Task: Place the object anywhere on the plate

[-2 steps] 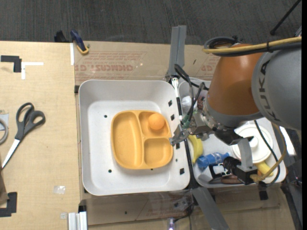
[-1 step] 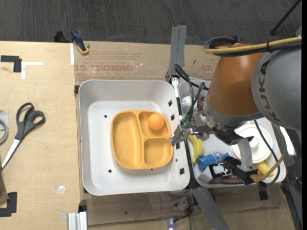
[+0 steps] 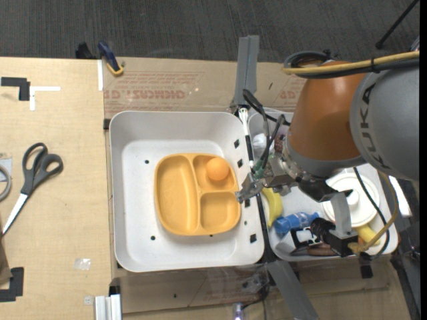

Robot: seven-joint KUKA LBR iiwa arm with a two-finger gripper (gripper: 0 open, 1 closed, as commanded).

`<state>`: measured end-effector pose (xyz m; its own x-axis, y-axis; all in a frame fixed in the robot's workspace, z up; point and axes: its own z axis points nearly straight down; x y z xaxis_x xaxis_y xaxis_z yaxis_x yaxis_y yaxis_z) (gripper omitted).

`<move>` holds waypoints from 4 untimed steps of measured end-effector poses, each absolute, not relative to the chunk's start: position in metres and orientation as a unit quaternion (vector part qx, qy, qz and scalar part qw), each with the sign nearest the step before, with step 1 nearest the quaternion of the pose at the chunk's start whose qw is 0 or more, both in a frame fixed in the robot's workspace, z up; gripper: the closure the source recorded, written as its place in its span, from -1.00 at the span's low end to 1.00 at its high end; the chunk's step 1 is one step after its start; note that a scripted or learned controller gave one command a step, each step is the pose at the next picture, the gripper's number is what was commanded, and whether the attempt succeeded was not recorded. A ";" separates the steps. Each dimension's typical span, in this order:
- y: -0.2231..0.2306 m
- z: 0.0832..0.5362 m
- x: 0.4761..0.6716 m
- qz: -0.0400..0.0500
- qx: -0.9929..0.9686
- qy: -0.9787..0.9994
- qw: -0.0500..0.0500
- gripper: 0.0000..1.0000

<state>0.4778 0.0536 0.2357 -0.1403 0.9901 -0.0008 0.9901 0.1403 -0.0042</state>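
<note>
Looming largest over the right bin (image 3: 390,239), the grey and orange arm (image 3: 347,119) is reaching across the divide between the bins. Its end effector (image 3: 250,187) is hovering at the plate's right rim; its opening cannot be judged. One small, smooth orange ball (image 3: 217,169) is sitting in the upper right compartment of the yellow plate (image 3: 177,195), which is lying in the left bin (image 3: 130,192). Scissors (image 3: 30,179) are lying on the desk (image 3: 53,245).

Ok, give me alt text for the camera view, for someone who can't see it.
An orange ball sits in the upper right compartment of a yellow divided plate inside the left white bin. The grey and orange arm reaches over the right bin, which holds a banana and a blue object.
</note>
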 end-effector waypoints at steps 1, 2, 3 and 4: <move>0.054 0.236 0.478 0.002 -0.656 -0.755 0.001 -1.00; 0.054 0.236 0.478 0.002 -0.656 -0.755 0.001 -1.00; 0.054 0.236 0.478 0.002 -0.656 -0.755 0.001 -1.00; 0.054 0.236 0.478 0.002 -0.656 -0.755 0.001 -1.00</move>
